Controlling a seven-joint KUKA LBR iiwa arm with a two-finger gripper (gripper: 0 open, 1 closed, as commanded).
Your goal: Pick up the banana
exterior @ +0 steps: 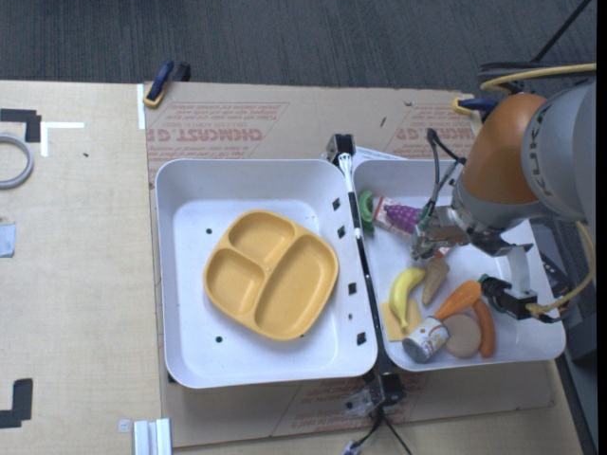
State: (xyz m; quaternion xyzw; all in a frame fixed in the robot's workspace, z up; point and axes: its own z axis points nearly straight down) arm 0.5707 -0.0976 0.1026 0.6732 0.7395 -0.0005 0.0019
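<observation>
The yellow banana (405, 295) lies in the right bin (541, 349), near its left wall, curved and pointing toward the front. My gripper (432, 243) hangs just above and to the right of the banana's top end, over a tan piece (435, 279). The grey arm with its orange band (505, 150) reaches in from the right.
The left bin (180, 282) holds a yellow divided plate (272, 274). Around the banana lie a purple grape bunch (402, 217), a green item (366, 210), two orange carrots (459, 300), a small can (426, 338) and a tan round piece (463, 335).
</observation>
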